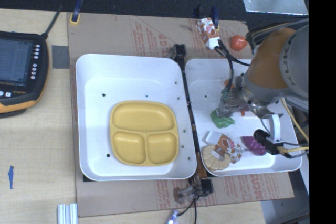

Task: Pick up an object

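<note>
The right bin (202, 78) holds a green leafy toy (222, 119), a purple toy (253, 145), and a round tan and red-patterned item (220, 152) near its front edge. My gripper (229, 105) reaches down into this bin from the right, its tip right above the green toy and touching or nearly touching it. The arm's grey and orange body (273, 68) hides the bin's far right part. The left bin (94, 81) holds a yellow divided plate (144, 131).
A pendant with a screen (18, 71) lies at the far left of the bench. A small orange ball (238, 42) and a patterned packet (208, 30) lie beyond the right bin. Cables (286, 149) run over the right bin's edge.
</note>
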